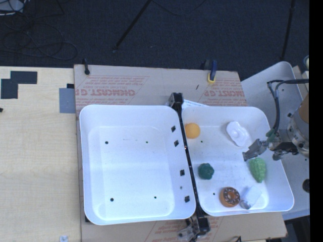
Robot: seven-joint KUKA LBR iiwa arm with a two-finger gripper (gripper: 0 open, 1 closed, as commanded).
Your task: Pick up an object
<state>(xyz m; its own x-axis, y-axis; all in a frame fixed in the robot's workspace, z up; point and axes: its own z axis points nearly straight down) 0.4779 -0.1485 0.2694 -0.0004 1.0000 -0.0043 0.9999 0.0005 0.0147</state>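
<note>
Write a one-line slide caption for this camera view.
Gripper poised over right bin beside light green object; orange ball, dark green object, doughnut nearby.

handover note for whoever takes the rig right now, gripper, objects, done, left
Gripper: over the right bin's right side, open, holding nothing, just above the green object.
Right bin things: orange ball, white object, dark green object, brown donut, clear piece.
Done: nothing picked up.
Left: grasp one object and lift; the green one looks nearest.

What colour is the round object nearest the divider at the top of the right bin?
Orange: the ball shows plainly in the camera view, close beside the divider.
</note>
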